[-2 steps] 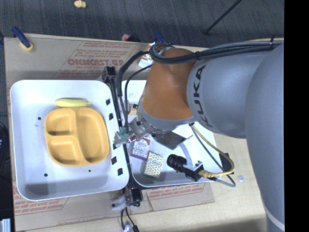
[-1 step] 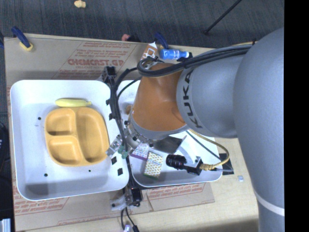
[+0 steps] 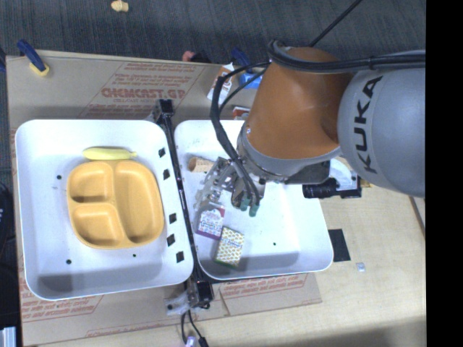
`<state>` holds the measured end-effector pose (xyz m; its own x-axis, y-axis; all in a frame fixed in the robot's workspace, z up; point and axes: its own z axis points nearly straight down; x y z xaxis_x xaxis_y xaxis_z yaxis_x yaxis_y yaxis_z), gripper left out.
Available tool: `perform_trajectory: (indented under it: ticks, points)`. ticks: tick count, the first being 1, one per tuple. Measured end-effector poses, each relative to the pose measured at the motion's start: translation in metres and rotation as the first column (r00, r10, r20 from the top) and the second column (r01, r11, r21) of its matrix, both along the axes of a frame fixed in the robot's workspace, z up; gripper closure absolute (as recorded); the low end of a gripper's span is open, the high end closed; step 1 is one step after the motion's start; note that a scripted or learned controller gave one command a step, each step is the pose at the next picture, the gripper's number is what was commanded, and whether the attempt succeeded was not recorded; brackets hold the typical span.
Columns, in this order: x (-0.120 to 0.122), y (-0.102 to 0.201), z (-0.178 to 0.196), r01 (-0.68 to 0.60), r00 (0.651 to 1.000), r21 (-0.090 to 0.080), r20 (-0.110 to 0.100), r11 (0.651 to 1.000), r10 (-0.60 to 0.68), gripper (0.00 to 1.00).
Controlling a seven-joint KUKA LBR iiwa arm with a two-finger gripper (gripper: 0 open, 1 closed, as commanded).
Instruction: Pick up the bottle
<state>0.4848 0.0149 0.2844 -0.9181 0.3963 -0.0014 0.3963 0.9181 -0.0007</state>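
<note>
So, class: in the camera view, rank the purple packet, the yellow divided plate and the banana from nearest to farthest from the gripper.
1. Purple packet, right bin, just below-left of the gripper.
2. Yellow divided plate, left bin's middle.
3. Banana, above the plate at its upper edge; close to the plate's rank, slightly farther.
</note>
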Motion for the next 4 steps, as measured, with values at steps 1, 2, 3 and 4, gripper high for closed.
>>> perform_trajectory:
  ticks: [1, 2, 3, 4]
  points:
    - [-0.008, -0.026, -0.017, 0.113, 0.994, 0.0, -0.002, 0.994, -0.113, 1.0]
    - [-0.009, -0.056, -0.093, -0.159, 0.987, 0.002, -0.005, 0.987, 0.159, 1.0]
    - [-0.008, -0.014, -0.093, -0.11, 0.994, 0.002, -0.005, 0.994, 0.11, 1.0]
    - [-0.007, -0.036, 0.08, -0.109, 0.994, -0.001, 0.002, 0.994, 0.109, 1.0]
